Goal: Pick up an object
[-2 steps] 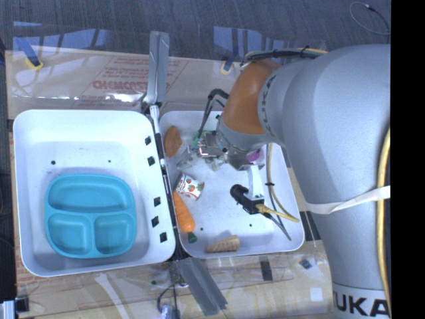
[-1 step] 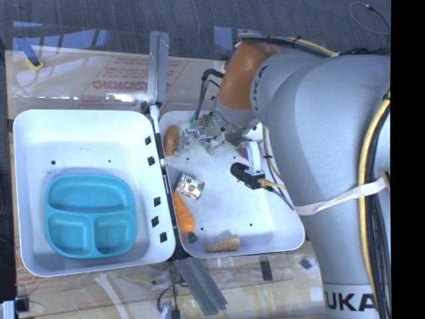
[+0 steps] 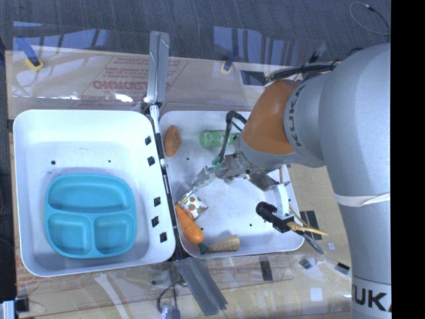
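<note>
Camera view looks down on the right bin, where the gripper sits low near the bin's middle, its tip slanting toward 8 o'clock from the orange-banded wrist. How wide it is set I cannot tell, since the metal parts overlap at this angle, and nothing can be seen held in it. The likeliest thing to pick is the small carton with a red fruit print. It rests on the bin floor just beside the gripper's tip, at about 7 o'clock from it, and seems apart from it. The carton sits skewed like a diamond, one corner pointing toward 1 o'clock at the gripper, so its sides run aslant to the bin walls. A short drop toward 7 o'clock, with the wrist turned to square up to those sides, looks like what the grasp depends on. Crowding the carton at its 6 o'clock is a carrot, touching or nearly so, its long axis running from 11 to 5 o'clock, and it could be nudged or caught instead. A tan cylinder lies by the near wall. A brown oval lump and a green piece sit well apart toward 12 o'clock. The left bin holds a blue divided tray.
</note>
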You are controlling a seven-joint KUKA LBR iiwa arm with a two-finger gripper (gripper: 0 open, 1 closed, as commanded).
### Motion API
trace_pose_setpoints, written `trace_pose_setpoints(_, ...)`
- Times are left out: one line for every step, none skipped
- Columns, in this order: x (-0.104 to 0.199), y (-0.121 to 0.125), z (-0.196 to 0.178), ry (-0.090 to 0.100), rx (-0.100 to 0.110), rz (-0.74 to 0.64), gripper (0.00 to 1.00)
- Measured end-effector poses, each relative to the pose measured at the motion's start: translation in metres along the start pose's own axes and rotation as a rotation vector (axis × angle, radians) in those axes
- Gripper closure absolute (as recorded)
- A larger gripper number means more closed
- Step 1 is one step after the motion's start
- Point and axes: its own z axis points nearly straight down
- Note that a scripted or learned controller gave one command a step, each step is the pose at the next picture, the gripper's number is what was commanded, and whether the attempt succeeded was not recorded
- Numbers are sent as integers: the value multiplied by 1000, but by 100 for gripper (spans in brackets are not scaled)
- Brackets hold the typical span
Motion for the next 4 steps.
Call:
trace_pose_setpoints(-31,79,-26,-1,0,-121,0)
trace_pose_setpoints(-28,88,2,2,25,64,0)
trace_pose_setpoints(-11,91,5,3,25,57,0)
trace_pose_setpoints(-1,91,6,6,31,-36,0)
